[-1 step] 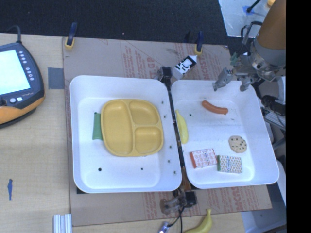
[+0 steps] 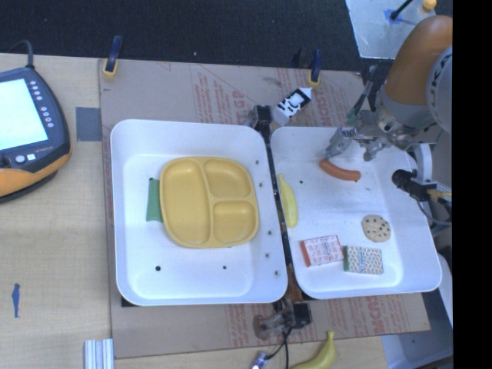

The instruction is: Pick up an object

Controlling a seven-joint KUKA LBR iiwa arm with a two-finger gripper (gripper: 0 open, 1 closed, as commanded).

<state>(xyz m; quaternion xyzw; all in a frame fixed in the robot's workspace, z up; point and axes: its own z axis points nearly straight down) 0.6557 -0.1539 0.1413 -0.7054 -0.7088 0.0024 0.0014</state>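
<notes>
The right bin (image 2: 400,183) holds a red-orange sausage (image 2: 340,171) near its back. It also holds a yellow banana-like piece (image 2: 287,201) along its left wall, a round cookie (image 2: 376,227), a red-and-white packet (image 2: 321,250) and a green packet (image 2: 363,260). My gripper (image 2: 354,147) hangs at the back of this bin, just behind and above the sausage. Its fingers are spread open with nothing between them.
In the left bin (image 2: 134,267) lies a yellow divided plate (image 2: 209,201) with a green piece (image 2: 154,200) sticking out from under its left side. A teach pendant (image 2: 27,133) rests on the bench at far left. Below the bins lies a banana (image 2: 319,354).
</notes>
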